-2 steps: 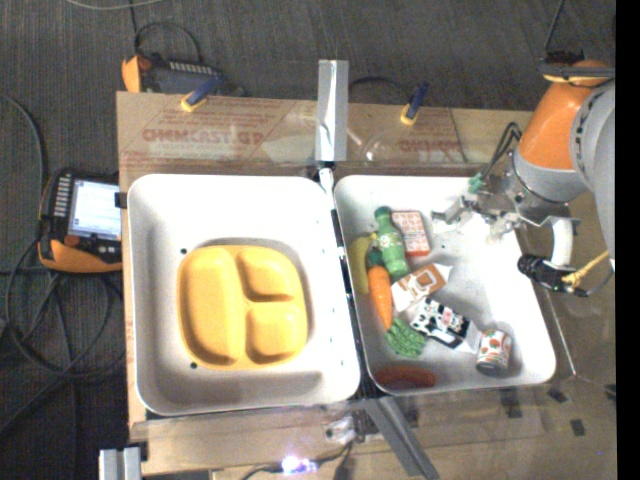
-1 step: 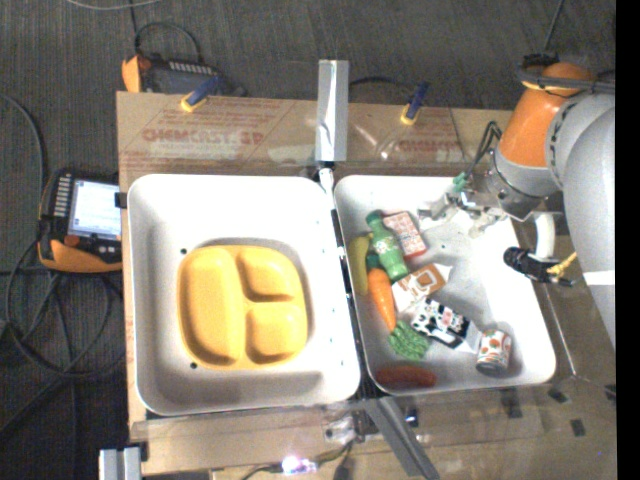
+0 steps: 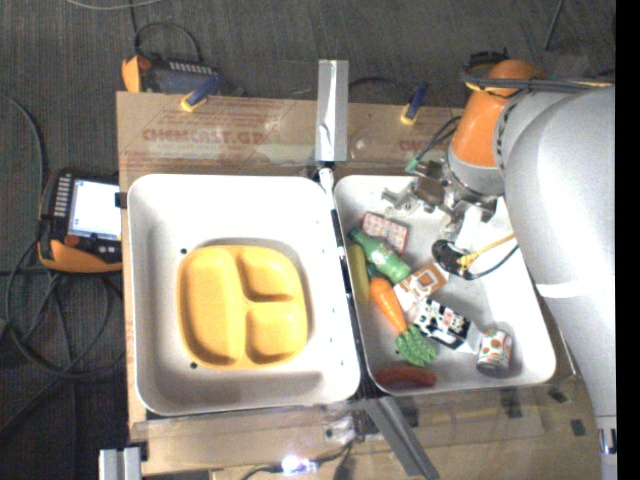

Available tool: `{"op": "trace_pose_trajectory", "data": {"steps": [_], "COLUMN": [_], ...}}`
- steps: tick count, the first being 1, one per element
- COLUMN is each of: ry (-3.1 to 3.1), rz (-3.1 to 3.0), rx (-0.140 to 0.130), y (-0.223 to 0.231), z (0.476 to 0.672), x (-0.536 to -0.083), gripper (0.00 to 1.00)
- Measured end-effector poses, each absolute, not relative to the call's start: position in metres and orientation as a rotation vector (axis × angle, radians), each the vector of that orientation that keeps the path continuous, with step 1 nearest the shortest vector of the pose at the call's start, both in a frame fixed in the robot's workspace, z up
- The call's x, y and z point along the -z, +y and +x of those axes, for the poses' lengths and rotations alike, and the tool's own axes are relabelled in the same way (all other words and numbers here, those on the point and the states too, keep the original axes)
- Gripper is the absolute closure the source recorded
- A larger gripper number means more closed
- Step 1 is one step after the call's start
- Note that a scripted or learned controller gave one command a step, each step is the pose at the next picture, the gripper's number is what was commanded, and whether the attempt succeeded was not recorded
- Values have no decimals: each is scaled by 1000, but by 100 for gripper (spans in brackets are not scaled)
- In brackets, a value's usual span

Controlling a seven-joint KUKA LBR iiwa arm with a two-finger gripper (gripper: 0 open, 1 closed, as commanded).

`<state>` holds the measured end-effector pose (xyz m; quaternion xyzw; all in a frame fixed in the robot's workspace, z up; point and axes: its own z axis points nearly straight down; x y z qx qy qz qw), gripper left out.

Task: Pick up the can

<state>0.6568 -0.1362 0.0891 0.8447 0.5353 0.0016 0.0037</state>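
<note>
Now: claw, grip state unclear, at right bin's far end; can lies well apart, near front-right corner.

arm shell: bulky, smooth, pale grey
band: orange, above the claw
claw: dark grey metal parts, small and angular
cables: yellow and black, looping just below the claw

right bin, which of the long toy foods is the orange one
The carrot, lying mid-bin with its leafy green top toward the near wall. The green bottle beside it is green, and the sausage at the near wall is dark red.
</note>
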Motion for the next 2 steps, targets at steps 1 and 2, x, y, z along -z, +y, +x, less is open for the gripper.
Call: {"op": "trace_pose_trajectory", "data": {"steps": [1, 2], "ry": [1827, 1920], "rz": [2543, 2489], "rx": [-9, 3], "y": [-162, -131], "z": [586, 560], "x": [-90, -172], "gripper": [0, 0]}}
